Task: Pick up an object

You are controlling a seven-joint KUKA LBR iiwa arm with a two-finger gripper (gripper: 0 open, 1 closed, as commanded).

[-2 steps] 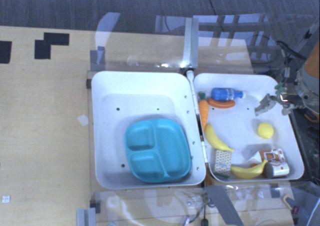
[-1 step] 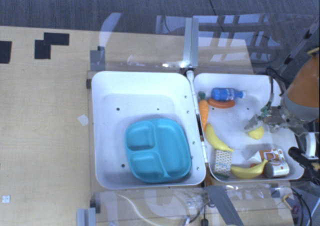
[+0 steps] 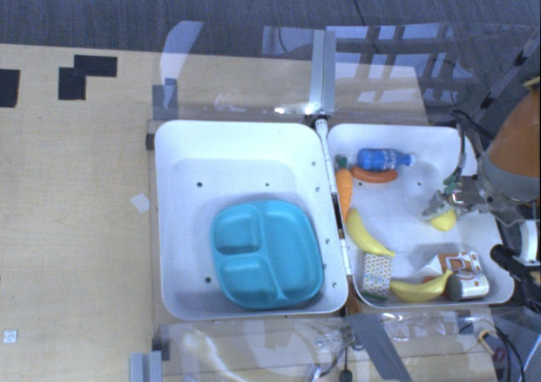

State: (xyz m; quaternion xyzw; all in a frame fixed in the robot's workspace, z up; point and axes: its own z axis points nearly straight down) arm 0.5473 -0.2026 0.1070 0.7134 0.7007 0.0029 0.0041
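My gripper (image 3: 443, 204) hangs low over the right side of the right bin (image 3: 420, 145), reaching in from the right. A small yellow lemon-like piece (image 3: 443, 221) lies right under its tip, touching or nearly touching it. A blue bottle (image 3: 382, 158) lies at the back of this bin with an orange-red sausage (image 3: 374, 175) just in front of it. An orange carrot (image 3: 344, 193) lies along the left wall. One banana (image 3: 364, 234) sits below the carrot, and another banana (image 3: 423, 288) lies near the front.
A patterned packet (image 3: 376, 274), a small brown-and-white box (image 3: 462, 264) and a dark can (image 3: 467, 287) crowd the right bin's front. The left bin (image 3: 190, 169) holds a blue divided plate (image 3: 265, 253). The arm's orange band (image 3: 516, 148) rises at the right edge.
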